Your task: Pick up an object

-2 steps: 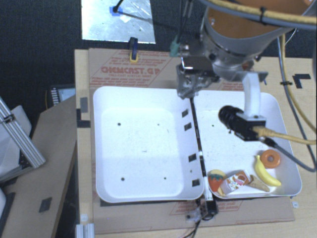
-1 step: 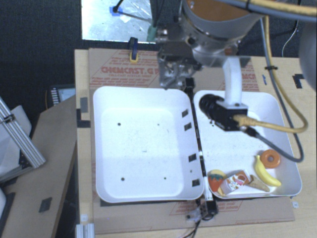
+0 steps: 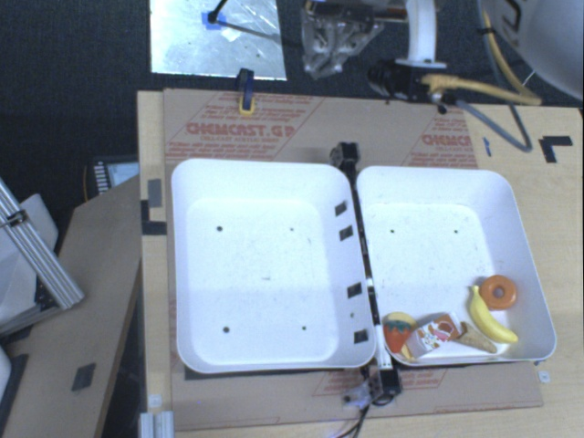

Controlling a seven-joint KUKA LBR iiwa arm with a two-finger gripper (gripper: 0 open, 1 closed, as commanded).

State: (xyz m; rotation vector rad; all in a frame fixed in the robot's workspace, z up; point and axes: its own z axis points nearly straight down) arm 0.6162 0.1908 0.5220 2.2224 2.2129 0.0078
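Observation:
Several small items lie in the near right corner of the right bin [image 3: 429, 217]: a yellow banana [image 3: 490, 318], an orange ring-shaped piece [image 3: 498, 291], a red and orange round item [image 3: 399, 330], a white and red packet [image 3: 432, 335] and a tan wedge [image 3: 477, 339]. My gripper [image 3: 336, 46] hangs high at the far side of the bench, beyond both bins and far from every item. Nothing shows in its grasp.
The left bin [image 3: 255, 263] sits beside the right one, joined by a black clip strip [image 3: 358, 263]. A shiny metal sheet [image 3: 217, 24] lies at the back left, a yellow clamp [image 3: 246, 94] near it. Yellow hoses [image 3: 479, 88] run at the back right.

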